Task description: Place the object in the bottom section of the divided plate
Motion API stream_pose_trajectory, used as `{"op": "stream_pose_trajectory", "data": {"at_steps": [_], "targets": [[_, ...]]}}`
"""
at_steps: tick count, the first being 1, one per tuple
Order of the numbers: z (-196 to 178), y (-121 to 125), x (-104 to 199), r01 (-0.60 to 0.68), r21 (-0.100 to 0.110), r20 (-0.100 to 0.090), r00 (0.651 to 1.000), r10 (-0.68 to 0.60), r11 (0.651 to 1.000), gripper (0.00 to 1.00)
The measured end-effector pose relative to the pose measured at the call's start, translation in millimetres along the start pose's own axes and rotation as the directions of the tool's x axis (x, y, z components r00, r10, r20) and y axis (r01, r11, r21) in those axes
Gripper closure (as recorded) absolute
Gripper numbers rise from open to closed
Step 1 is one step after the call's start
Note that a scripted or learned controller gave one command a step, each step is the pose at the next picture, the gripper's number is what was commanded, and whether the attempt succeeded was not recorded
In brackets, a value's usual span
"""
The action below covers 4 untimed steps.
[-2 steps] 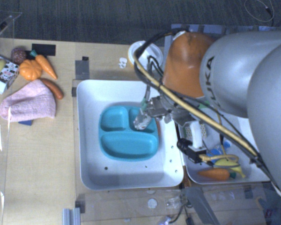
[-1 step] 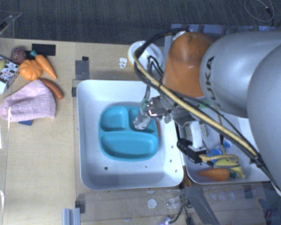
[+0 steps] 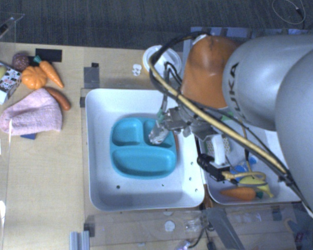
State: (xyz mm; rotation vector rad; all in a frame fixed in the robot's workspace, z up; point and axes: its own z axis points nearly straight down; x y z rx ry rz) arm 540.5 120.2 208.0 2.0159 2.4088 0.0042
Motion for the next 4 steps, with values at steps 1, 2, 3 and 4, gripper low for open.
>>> {"op": "stream_pose_trajectory", "data": {"at_steps": [1, 2, 3, 4], "targets": [[0.0, 0.0, 0.0, 0.000, 0.000, 0.000, 1.000, 0.000, 1.000, 0.00], [0.0, 0.0, 0.0, 0.000, 0.000, 0.000, 1.000, 0.000, 1.000, 0.00], [0.0, 0.0, 0.0, 0.000, 0.000, 0.000, 1.000, 0.000, 1.000, 0.00], [0.0, 0.0, 0.0, 0.000, 0.000, 0.000, 1.000, 0.000, 1.000, 0.00]]}}
